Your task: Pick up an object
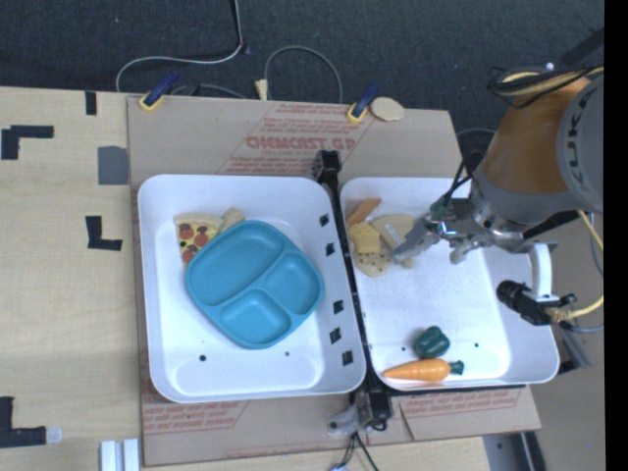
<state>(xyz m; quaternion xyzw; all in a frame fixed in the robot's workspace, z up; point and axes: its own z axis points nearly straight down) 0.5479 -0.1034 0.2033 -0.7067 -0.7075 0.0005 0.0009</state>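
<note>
My gripper (pixel 433 252) hangs over the upper middle of the right bin (pixel 491 292), open, with nothing between its fingers. Its left finger (pixel 406 249) sits just right of a cluster of toy food: a yellow cheese wedge (pixel 362 236), a dotted cracker (pixel 372 261), an orange strip (pixel 363 209) and a pale piece (pixel 393 229). Near the bin's front edge lie a green pepper (pixel 430 341) and an orange carrot (pixel 421 369).
In the left bin (pixel 162 351) sits a blue divided plate (pixel 253 283), and a pizza slice (pixel 195 234) and a beige piece (pixel 232 217) lie at its back left. A black divider (pixel 342 283) separates the bins. A tan disc (pixel 388 110) lies on the cardboard behind.
</note>
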